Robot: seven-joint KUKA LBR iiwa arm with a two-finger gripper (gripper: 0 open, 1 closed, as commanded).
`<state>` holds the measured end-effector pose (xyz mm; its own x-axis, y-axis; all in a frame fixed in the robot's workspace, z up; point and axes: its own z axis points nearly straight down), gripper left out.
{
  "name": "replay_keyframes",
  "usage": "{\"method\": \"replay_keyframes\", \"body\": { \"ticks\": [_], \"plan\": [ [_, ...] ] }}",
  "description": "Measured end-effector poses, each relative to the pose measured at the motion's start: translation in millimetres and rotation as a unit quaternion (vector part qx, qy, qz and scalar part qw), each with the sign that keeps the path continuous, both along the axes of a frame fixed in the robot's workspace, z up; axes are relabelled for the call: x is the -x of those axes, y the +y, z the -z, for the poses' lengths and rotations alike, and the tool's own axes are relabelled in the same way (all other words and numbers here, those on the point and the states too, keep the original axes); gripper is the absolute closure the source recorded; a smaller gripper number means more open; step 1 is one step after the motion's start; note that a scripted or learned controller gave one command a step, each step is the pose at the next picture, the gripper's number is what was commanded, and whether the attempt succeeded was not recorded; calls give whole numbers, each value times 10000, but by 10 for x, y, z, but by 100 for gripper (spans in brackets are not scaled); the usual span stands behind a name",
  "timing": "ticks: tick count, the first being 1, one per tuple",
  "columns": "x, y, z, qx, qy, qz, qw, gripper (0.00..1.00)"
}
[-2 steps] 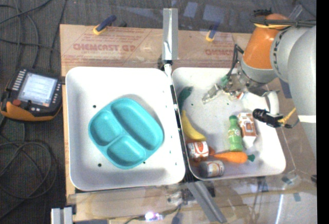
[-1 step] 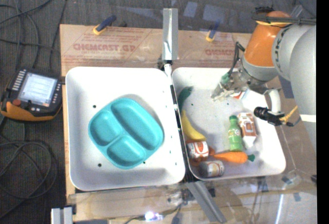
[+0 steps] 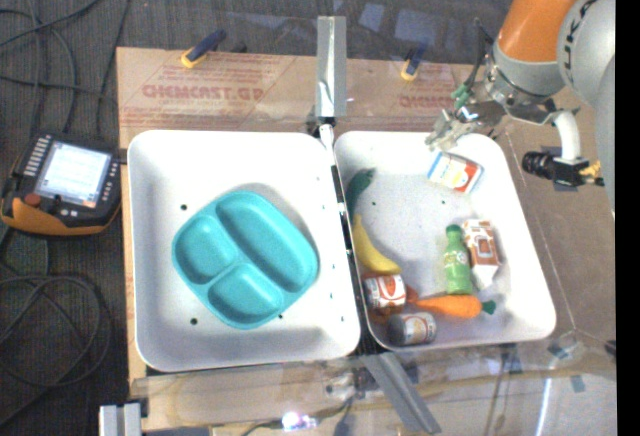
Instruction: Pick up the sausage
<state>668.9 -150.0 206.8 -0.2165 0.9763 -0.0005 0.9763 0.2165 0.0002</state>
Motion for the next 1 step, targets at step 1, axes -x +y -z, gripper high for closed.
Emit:
{"method": "replay_keyframes", "body": {
  "ticks": [1],
  "plan": [
    [178, 591, -676, -3, 0, -74, 10000, 100]
  ]
}}
